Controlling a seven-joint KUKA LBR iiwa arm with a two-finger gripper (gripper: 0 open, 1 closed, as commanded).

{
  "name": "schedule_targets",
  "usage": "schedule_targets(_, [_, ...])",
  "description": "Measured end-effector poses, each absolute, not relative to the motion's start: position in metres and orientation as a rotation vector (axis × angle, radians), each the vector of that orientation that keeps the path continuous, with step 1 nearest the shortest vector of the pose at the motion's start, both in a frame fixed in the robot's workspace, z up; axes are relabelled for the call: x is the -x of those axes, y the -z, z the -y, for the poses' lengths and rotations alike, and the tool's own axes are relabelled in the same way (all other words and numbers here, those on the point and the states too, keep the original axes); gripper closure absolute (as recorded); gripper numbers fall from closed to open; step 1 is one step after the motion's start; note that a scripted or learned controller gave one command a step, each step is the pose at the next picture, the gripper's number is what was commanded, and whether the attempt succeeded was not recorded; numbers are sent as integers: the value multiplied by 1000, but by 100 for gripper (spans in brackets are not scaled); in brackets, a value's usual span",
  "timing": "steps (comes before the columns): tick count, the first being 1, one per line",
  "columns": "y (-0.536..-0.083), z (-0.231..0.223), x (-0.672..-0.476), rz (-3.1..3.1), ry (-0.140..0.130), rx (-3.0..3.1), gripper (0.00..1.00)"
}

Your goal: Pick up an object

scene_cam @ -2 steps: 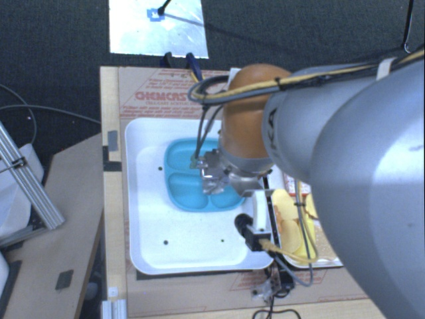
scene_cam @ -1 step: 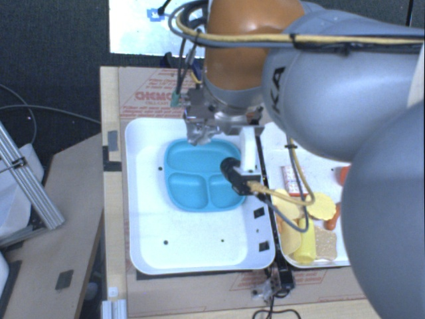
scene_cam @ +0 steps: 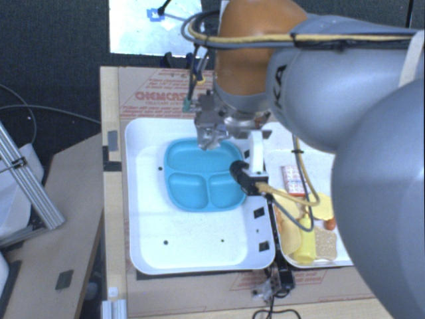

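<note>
Your gripper (scene_cam: 212,138) sits low over the far rim of the blue tray (scene_cam: 202,181), which lies in the left bin (scene_cam: 149,244). Whether it grips anything you cannot tell. Right bin (scene_cam: 332,261): yellow items (scene_cam: 304,248), a tan block (scene_cam: 325,243), a small printed packet (scene_cam: 293,180).

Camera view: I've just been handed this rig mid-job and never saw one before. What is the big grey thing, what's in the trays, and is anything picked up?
You are looking down at a slant from one fixed camera. The big grey shape with the orange band is the robot arm, reaching in from the right. Its gripper sits low over the far rim of a blue divided plate, which lies in the left white bin. The right bin holds small items, including something yellow and a red and white packet. I cannot tell whether anything is held.
</note>
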State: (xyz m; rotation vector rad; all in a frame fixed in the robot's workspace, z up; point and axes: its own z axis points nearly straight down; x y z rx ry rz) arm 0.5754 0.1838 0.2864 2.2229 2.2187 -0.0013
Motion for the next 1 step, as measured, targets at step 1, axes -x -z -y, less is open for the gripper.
schedule_targets(1, [-280,-146,-667,-2215,-8,-2219,100])
